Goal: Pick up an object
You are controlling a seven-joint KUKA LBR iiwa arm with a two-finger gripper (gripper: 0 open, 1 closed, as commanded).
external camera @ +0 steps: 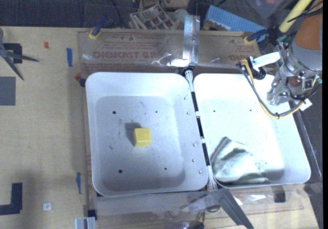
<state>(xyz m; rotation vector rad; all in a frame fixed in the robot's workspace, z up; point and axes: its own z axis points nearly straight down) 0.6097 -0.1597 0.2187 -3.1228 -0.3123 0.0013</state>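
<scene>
Yellow cube (142, 137) near middle of left bin (102, 87). Crumpled pale cloth (237, 162) in right bin (246, 85) (front corner). Claw (279, 95) above right bin's far right edge, well apart from cube; grip state unclear.

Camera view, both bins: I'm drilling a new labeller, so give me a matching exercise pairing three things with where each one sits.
Things:
1. yellow block
2. crumpled grey-white cloth
3. gripper

Places:
A. near corner of the right bin, beside the divider
B. above the right bin's far right part
C. middle of the left bin

Pairs: 1-C, 2-A, 3-B
</scene>
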